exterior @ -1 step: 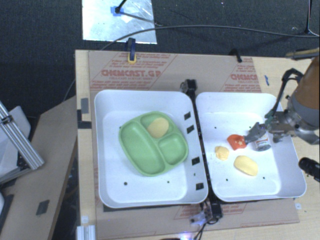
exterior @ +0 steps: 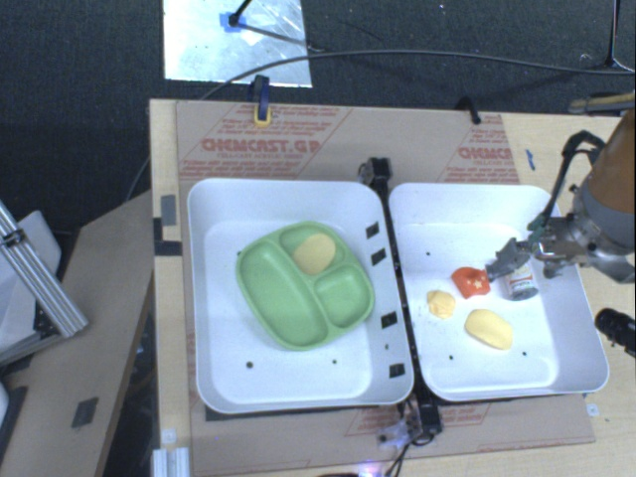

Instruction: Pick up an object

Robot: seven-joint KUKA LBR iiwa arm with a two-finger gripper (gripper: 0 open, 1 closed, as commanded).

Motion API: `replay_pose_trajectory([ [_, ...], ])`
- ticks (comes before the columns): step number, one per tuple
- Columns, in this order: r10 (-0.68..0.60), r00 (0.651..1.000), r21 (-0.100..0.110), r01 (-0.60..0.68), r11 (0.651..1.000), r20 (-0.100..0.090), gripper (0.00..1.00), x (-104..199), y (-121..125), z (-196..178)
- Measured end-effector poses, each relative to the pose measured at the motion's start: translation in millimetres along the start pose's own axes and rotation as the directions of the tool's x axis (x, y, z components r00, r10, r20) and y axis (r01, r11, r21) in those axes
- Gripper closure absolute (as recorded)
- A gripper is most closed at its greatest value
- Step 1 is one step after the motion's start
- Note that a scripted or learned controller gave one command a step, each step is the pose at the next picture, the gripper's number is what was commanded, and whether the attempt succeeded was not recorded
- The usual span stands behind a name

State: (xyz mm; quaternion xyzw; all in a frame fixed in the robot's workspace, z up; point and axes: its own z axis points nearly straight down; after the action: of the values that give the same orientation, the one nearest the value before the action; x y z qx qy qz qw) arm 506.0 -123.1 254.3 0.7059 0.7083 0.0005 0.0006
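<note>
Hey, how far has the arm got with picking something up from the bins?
Done: the hand has reached into the right bin, low beside the red piece and a small can. In hand: nothing visibly held; whether its fingers are open is unclear. Left: grasp and lift one. Two yellow pieces lie untouched nearby, another sits on the green tray.

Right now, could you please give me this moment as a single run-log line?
arm: over right bin | gripper: beside red object | grasp: unconfirmed | green tray: left bin, yellow item inside

smooth glossy white plastic bins (exterior: 231,381); matt green plastic tray (exterior: 288,311); brown paper-faced board (exterior: 338,137); crinkled shiny foil sheet (exterior: 199,28).
</note>
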Motion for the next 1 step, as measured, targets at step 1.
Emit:
replay_pose_trajectory([
  [1, 0.002, 1.000, 0.004, -0.002, 1.000, -0.002, 0.00, 7.5, -6.8, 50.5],
])
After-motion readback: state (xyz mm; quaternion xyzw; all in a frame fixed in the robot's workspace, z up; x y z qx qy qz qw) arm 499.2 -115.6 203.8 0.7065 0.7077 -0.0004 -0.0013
